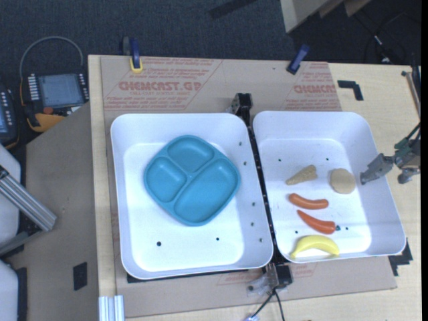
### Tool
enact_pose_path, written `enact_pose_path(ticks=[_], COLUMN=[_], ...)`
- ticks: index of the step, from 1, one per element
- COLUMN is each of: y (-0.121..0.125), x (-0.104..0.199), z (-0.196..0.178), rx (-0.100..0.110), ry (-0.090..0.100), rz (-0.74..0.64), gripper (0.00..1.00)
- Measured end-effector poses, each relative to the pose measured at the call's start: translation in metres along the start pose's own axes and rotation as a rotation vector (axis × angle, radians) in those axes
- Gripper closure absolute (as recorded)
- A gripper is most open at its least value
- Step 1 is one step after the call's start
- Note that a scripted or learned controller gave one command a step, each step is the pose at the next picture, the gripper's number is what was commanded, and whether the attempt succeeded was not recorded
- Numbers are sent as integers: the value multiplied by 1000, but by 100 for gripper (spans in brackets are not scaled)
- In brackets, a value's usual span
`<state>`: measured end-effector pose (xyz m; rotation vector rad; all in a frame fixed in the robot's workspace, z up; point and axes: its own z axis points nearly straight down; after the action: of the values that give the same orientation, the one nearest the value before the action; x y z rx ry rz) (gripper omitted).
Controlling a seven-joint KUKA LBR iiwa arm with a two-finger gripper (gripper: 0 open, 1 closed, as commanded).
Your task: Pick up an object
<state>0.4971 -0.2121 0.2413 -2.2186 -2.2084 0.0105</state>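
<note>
- I'm seeing the gripper (386,168) hanging over the right bin's (348,127) right rim, by the surface's right edge; can't tell its opening.
- Nothing is sitting between its fingers.
- Round beige piece (342,180) is lying nearest it, tan wedge (302,174) beside.
- Two red sausages (309,202) and a banana (315,246) are lying toward the front rim.
- Blue divided plate (192,179) is sitting in the left bin (134,139).

Gripper (394,167) partly cut off at right edge.
</note>
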Motion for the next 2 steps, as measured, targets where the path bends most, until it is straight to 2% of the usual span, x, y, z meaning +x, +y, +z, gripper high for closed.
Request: enact_pose_path(ticks=[1, 2], y=[3, 1], x=[1, 8], z=[-7, 50], rx=[-13, -11], ry=[-4, -3], rz=[-5, -5], gripper=[0, 0])
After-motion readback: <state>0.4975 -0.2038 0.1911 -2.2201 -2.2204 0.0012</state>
